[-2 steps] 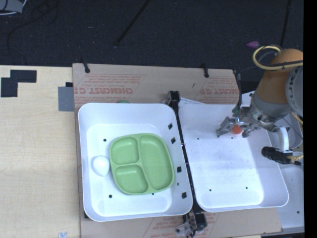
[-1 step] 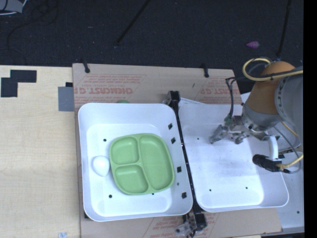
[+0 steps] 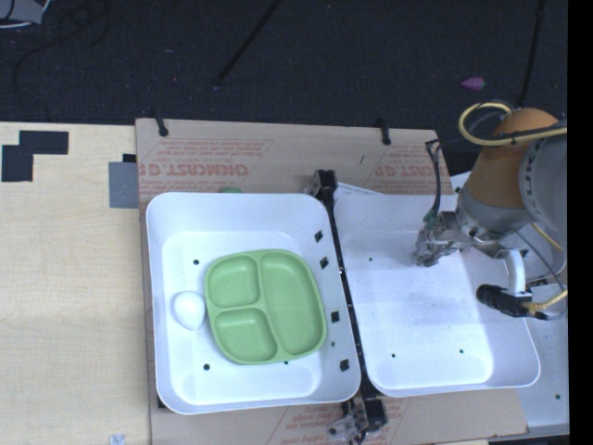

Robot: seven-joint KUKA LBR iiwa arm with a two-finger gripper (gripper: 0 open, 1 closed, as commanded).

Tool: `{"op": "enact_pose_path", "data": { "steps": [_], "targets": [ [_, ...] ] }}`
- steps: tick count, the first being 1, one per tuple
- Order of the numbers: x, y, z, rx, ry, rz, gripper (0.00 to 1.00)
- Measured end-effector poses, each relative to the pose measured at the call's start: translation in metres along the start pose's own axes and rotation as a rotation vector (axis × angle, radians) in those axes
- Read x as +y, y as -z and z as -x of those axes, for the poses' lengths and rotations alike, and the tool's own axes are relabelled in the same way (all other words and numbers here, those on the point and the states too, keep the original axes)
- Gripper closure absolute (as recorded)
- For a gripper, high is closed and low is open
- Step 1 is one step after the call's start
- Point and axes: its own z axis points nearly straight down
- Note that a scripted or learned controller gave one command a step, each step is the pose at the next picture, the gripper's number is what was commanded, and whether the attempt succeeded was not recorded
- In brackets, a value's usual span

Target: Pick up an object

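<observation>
Nearest the camera, at about 7 o'clock in the view, the left bin (image 3: 176, 378) holds a green divided plate (image 3: 265, 305) with three compartments, lying flat and slightly turned on the bin floor. A small white egg-shaped object (image 3: 189, 310) lies at the plate's 9 o'clock edge, touching or just beside it; which of the two cannot be told. At 4 o'clock the right bin (image 3: 435, 360) sits side by side with the left one, a black divider strip (image 3: 337, 276) running between them.

Farther back, at 3 o'clock, the grey arm (image 3: 547, 193) with its orange band (image 3: 505, 170) leans in over the right bin's far right part. The gripper (image 3: 432, 250) hangs low above that bin's floor near its 1 o'clock corner, well apart from the plate and the egg-shaped object. Its tips are small and blurred, so their spread cannot be told, and nothing is seen between them.

Beyond both bins a cardboard sheet (image 3: 241, 160) with printed lettering lies under them, and past it dark carpet (image 3: 278, 44).
</observation>
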Motion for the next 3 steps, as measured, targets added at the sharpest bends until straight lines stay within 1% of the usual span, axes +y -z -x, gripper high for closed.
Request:
{"op": "enact_pose_path", "data": {
  "steps": [1, 2, 3],
  "targets": [
    [-0.001, 0.043, 0.004, -0.001, -0.003, 0.004, 1.0],
    [-0.005, 0.105, 0.001, -0.001, 0.001, 0.006, 1.0],
    [-0.002, 0.157, 0.011, -0.002, 0.002, 0.007, 1.0]
  ]
}}
